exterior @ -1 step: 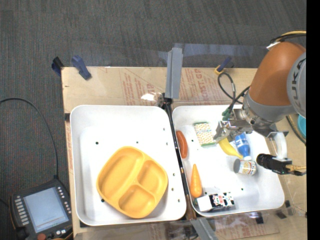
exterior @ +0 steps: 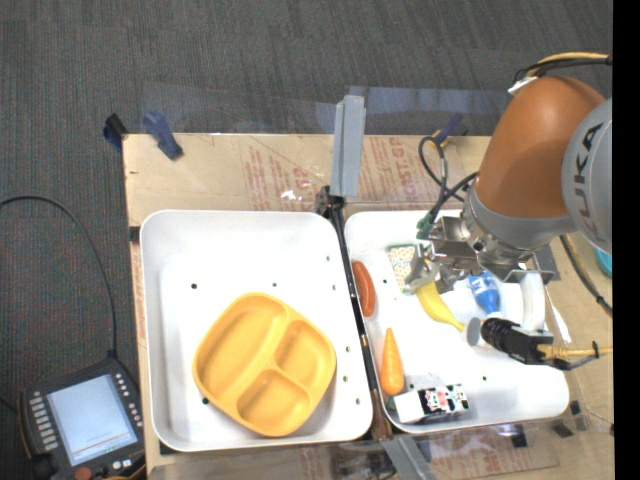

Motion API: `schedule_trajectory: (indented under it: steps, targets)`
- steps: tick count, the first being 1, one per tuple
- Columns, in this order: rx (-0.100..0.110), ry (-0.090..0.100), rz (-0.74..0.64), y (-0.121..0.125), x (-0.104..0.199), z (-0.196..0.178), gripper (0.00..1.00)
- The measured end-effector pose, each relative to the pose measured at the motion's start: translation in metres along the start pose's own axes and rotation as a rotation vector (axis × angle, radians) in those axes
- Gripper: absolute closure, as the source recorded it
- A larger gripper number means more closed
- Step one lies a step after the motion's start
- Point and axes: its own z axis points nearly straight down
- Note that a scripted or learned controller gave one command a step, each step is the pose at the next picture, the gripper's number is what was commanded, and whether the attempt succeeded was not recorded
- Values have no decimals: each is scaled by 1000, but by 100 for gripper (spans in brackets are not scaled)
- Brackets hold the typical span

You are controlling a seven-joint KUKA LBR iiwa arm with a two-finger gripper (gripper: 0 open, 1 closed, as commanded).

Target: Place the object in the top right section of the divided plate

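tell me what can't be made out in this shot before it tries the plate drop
- Gripper, camera view: the arm's wrist covers most of it, so its finger state is unreadable.
- Banana: its upper end runs under the gripper; a grasp can't be confirmed.
- Blue item: partly under the arm, identity unclear.
- Small box: label too small to read.
- Right bin: its far right part lies under the arm.

Glossy, probably plastic divided plate (exterior: 264, 365)

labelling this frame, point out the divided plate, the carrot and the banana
divided plate (exterior: 222, 353): camera view, bare floor of its large section
carrot (exterior: 391, 363): camera view, middle of its body
banana (exterior: 437, 306): camera view, middle of its curve
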Motion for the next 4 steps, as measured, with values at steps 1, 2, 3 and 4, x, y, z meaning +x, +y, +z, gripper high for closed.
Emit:
schedule_trajectory:
  steps: [1, 2, 3, 4]
  targets:
    - [-1, -1, -75, 5, 76, -44, 100]
    - [3, -1, -89, -58, 73, 25, 100]
    - [2, -1, -372, -65, 119, 30, 100]
    - [0, -1, -377, -66, 132, 28, 100]
